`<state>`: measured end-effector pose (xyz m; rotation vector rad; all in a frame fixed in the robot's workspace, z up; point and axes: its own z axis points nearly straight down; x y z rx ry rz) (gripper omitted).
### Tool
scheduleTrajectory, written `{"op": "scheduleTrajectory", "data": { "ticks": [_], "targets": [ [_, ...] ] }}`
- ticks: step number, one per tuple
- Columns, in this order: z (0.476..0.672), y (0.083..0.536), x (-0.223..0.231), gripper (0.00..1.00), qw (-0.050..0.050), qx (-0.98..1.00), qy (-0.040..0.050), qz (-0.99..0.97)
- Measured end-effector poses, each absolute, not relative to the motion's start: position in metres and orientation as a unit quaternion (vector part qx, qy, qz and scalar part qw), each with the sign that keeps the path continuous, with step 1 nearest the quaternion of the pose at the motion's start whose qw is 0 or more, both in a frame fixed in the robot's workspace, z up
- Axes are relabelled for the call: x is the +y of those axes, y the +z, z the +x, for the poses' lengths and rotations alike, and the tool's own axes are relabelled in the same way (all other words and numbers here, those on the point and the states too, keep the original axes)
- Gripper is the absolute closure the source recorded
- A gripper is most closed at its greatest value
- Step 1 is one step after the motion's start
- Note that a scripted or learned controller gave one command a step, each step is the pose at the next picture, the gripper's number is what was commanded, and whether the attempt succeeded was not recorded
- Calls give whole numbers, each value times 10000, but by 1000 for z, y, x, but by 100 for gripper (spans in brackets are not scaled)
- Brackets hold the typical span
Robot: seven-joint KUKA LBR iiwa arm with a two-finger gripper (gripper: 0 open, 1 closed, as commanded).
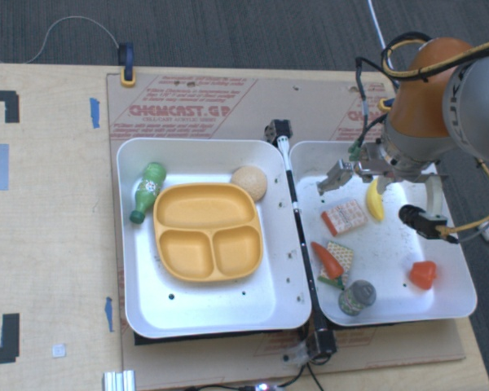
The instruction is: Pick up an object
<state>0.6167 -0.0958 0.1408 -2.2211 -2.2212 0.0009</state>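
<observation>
- Two shallow white bins are sitting side by side on the counter (49, 218): the left bin (228, 300) and the right bin (391, 255).
- One gripper (379, 192) is hanging over the upper half of the right bin, with the grey and orange arm (428, 96) reaching in from the right.
- Its fingers (334, 177) are standing spread wide apart and pinching nothing.
- One yellow banana (376, 206) is lying on the right bin's floor, directly below the gap between the fingers and not gripped.
- A red-and-white packet (344, 217) is lying just left of the banana, apart from it.
- An orange-red toy carrot (328, 259) is resting across a tan cracker (342, 255) near the divider edge.
- A grey can (357, 296) is lying near the right bin's front wall, just below the carrot.
- A small red object (422, 274) is sitting toward the right bin's right side, well apart from the rest.
- In the left bin, a yellow three-compartment plate (208, 230) is occupying the middle.
- A green bottle (147, 187) is lying beside the plate's upper left edge.
- A beige ball (249, 182) is touching the plate's upper right corner.
</observation>
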Motion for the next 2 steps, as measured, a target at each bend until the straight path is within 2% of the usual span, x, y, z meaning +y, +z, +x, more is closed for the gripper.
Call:
{"op": "scheduleTrajectory", "data": {
  "ticks": [1,2],
  "targets": [
    [611,116,-104,0,-7,-7072,-7,-7070],
    [566,88,-104,0,-33,-7073,-29,-7069]
  ]
}}
